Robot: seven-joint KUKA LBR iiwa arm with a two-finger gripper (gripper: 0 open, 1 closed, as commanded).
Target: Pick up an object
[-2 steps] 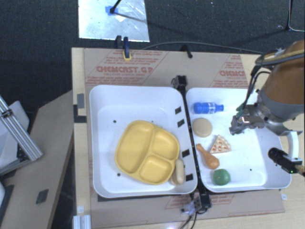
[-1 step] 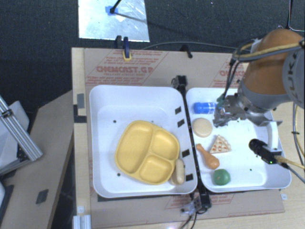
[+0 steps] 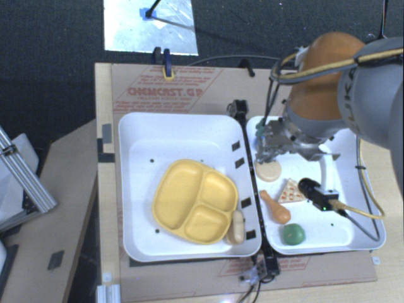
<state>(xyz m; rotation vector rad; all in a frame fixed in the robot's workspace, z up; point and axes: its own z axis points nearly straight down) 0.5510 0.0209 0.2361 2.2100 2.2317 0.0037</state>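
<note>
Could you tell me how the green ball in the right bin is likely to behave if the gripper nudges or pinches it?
The green ball looks round and smooth, so a nudge would probably send it rolling. It lies near the right bin's front wall, which might stop it. Its curved sides could slip from a pinch unless the fingers close squarely across its middle.

"CHEMCAST GP" on brown board (image 3: 165, 92)

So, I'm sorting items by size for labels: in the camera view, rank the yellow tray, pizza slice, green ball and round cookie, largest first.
1. Yellow tray, by far the largest.
2. Round cookie and pizza slice: look alike in size, so unranked.
3. Green ball, slightly smaller, though close.
</note>
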